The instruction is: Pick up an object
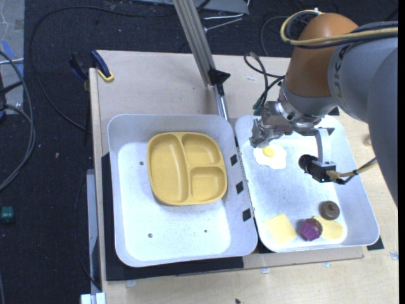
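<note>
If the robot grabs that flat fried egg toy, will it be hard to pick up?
Probably tricky: the flat white fried egg toy with a yellow yolk lies low on the right white bin, giving little to pinch. It looks light and unlikely to roll.

2 bins (126, 189), 1 tray (187, 168), 5 toy foods (271, 156).
</note>
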Available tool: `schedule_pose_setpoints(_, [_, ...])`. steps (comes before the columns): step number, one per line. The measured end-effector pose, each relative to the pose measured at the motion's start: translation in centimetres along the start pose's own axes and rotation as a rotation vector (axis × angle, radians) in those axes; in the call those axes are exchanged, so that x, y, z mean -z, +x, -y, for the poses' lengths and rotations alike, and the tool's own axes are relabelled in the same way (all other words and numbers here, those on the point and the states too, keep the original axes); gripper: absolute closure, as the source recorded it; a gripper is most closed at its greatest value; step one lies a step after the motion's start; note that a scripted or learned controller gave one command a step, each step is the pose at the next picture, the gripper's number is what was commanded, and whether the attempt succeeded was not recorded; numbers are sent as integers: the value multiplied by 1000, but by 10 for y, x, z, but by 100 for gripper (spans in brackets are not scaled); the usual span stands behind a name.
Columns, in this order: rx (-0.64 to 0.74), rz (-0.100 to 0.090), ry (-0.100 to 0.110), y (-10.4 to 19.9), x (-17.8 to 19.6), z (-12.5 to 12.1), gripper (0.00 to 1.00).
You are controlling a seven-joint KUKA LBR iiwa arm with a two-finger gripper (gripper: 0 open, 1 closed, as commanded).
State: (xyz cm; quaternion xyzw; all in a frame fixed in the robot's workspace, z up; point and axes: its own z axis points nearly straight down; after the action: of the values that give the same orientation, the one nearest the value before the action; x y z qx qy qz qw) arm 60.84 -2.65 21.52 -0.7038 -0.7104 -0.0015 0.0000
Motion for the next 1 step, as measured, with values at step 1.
schedule_pose_setpoints(1, [-1, 0, -1, 60, 9, -18, 100])
